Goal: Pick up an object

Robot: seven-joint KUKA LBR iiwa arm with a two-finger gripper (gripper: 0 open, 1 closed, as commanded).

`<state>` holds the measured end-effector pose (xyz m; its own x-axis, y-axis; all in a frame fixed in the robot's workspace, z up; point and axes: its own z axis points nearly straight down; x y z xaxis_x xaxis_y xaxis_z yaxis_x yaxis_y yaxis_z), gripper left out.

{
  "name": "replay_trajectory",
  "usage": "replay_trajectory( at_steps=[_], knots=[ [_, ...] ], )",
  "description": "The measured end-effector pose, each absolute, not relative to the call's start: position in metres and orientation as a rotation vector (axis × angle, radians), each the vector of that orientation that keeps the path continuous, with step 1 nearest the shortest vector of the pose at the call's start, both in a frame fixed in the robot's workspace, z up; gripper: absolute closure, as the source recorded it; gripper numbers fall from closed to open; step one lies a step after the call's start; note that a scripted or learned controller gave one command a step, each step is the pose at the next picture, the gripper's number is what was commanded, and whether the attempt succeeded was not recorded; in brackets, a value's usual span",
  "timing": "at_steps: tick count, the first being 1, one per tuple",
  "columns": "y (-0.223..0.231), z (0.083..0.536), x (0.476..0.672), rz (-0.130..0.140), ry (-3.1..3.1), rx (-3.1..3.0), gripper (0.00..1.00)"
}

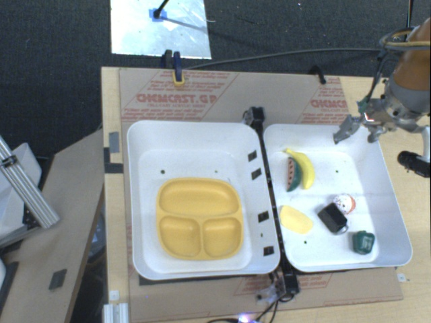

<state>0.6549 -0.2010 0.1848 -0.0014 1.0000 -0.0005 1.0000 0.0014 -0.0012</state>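
the pincer (359,131) hangs spread open, gripping nothing, above the right bin's (390,180) far rim. below lie one banana (303,167), one watermelon slice (291,176), one yellow piece (295,219), one black object (333,217), one half-hidden ball (345,203), one teal item (363,242). left bin (145,153): one yellow tray (199,217).

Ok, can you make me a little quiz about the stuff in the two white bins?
1. True or false: the yellow divided tray lies in the left bin.
2. Which lies right beside the banana? A) watermelon slice B) green object C) black object
3. Fill in: the gripper is above the ____ bin's far edge.

Key: 1 true; 2 A; 3 right.
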Motion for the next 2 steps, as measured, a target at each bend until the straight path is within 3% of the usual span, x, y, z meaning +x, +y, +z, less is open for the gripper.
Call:
replay_trajectory(
  at_steps=[2],
  knots=[
    [-0.203, 0.092, 0.655, 0.001, -2.226, -2.216, 0.00]
  ],
)
